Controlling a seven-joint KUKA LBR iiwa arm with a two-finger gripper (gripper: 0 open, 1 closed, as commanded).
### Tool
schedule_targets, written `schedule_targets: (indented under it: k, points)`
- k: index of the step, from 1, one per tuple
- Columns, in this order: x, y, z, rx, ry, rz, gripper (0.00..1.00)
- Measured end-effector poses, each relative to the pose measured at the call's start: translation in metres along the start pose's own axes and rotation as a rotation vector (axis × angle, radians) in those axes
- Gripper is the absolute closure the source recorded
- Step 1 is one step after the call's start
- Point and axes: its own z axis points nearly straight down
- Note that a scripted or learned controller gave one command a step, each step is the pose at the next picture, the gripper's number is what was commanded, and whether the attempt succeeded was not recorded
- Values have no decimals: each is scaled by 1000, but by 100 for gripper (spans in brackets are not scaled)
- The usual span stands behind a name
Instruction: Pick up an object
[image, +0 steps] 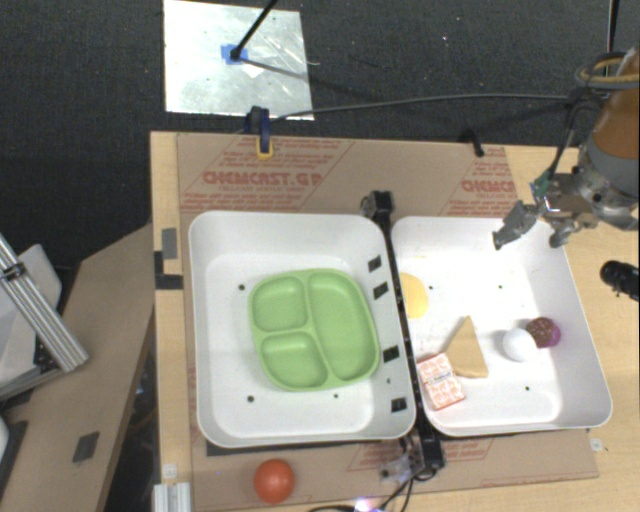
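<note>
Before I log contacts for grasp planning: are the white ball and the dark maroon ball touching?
Touching. The camera view shows the white ball pressed against the dark maroon ball, no bin floor visible between them.

We see bright, even overhead light, glare on the crinkled silver foil sheet (238, 60) at far left, soft shadows inside the shallow white bins (300, 232), and slight overall softness.

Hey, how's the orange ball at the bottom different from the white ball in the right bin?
The orange ball is orange-red, while the white ball is plain white. The orange ball lies outside both bins on the brown board, in front of the left bin; the white ball lies inside the right bin. The orange ball sits alone; the white ball is right beside a small dark reddish object. Both are round.
</note>
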Motion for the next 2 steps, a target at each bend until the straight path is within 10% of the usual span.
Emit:
schedule_targets:
  k: [2]
  points:
    - [-9,6,44,-6,-1,1,0]
